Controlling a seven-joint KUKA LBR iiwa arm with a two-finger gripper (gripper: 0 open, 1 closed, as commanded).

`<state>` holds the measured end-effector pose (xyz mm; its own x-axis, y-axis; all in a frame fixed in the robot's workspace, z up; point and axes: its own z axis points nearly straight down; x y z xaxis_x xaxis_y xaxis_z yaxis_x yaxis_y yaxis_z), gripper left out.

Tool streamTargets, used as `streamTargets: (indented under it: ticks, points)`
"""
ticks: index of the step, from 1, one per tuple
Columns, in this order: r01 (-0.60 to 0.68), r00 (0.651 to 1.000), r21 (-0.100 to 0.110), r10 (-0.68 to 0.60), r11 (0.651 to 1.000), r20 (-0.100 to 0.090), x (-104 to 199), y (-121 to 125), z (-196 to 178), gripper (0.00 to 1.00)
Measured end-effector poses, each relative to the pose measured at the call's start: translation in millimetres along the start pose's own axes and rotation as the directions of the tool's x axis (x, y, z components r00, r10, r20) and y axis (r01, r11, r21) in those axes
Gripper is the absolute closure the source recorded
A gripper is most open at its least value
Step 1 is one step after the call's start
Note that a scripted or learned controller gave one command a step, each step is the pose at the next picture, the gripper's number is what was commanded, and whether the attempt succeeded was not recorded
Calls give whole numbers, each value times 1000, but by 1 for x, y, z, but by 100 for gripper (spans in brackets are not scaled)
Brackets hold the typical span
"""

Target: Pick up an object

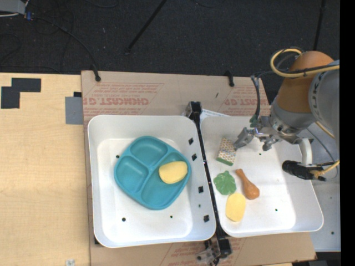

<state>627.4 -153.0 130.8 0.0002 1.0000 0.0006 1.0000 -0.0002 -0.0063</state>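
One gripper [254,138], fingertips indistinct

tray [136,173] in left bin [105,132], lemon [173,172] on tray; chicken leg [248,184] in right bin [299,215]

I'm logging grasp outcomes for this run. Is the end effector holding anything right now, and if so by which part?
Nothing is held: the end effector hangs open above the right bin, with no object between its fingers.

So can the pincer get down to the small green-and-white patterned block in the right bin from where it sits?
Probably yes. The pincer sits just right of the small green-and-white patterned block, with bare white bin floor between them; the green leafy toy lies below it, apart.
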Motion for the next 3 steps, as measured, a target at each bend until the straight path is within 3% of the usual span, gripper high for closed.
streamTargets:
  ticks: [1,2,3]
  points:
    - [0,1000,-6,0,1000,-3,1,2,41,0]
    - [1,1000,-15,-1,1000,-4,2,5,25,100]
    - [1,1000,-8,-1,1000,2,-3,15,-29,100]
